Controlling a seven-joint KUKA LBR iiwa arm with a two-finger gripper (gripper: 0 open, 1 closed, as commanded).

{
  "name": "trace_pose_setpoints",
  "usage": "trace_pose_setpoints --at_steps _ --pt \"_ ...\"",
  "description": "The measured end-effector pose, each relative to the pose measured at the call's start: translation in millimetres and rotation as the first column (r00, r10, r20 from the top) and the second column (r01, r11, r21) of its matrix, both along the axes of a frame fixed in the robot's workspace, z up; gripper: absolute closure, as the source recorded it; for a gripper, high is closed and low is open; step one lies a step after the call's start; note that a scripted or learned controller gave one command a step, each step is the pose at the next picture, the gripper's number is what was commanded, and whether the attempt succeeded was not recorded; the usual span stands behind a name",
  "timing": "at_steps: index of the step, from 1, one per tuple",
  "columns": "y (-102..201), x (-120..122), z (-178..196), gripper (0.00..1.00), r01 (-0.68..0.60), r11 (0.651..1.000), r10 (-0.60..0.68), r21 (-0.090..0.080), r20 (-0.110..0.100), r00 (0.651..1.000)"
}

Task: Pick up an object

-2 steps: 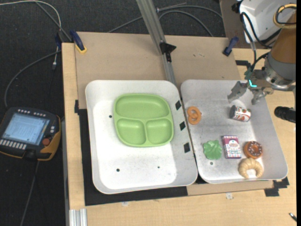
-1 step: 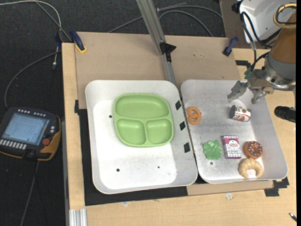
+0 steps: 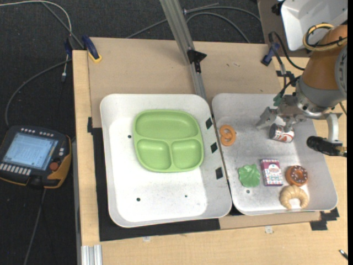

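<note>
Camera view: gripper (image 3: 277, 121) low over a small can (image 3: 282, 134) in the right bin (image 3: 242, 106)

Two white bins fill the frame's centre; the left bin (image 3: 118, 164) bears one green divided plate (image 3: 167, 139); the right one carries six things: an orange ring (image 3: 226, 134) at its left edge, a green lump (image 3: 249, 175), a pink carton (image 3: 270, 171), a chocolate doughnut (image 3: 298, 175), a croissant (image 3: 294, 196) at lower right; the can, silver with red, lies on its side, upper right; fingers spread apart above it, gripping nothing.

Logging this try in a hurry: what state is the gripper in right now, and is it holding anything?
Gripper: down in the right bin over a small red and white object; open or shut cannot be told, and no hold is visible.
</note>
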State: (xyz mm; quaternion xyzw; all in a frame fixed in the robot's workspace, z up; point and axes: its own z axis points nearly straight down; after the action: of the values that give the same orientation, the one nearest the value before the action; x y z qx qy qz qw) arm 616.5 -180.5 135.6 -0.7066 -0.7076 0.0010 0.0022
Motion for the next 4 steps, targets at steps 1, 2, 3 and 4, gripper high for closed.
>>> trace_pose_setpoints --at_steps 1,2,3,4 --pt "-2.4 8.7 -14.3 0.00 -0.001 1.000 0.002 -0.012 0.036 0.999" --pt "-4.1 9.7 -3.3 1.00 -0.003 1.000 0.004 -0.018 0.039 0.999" --pt "-5.0 6.2 42.1 1.00 0.000 1.000 0.000 -0.003 0.010 1.000" --pt "-5.0 8.0 94.2 1.00 -0.001 1.000 0.001 -0.004 0.013 1.000"
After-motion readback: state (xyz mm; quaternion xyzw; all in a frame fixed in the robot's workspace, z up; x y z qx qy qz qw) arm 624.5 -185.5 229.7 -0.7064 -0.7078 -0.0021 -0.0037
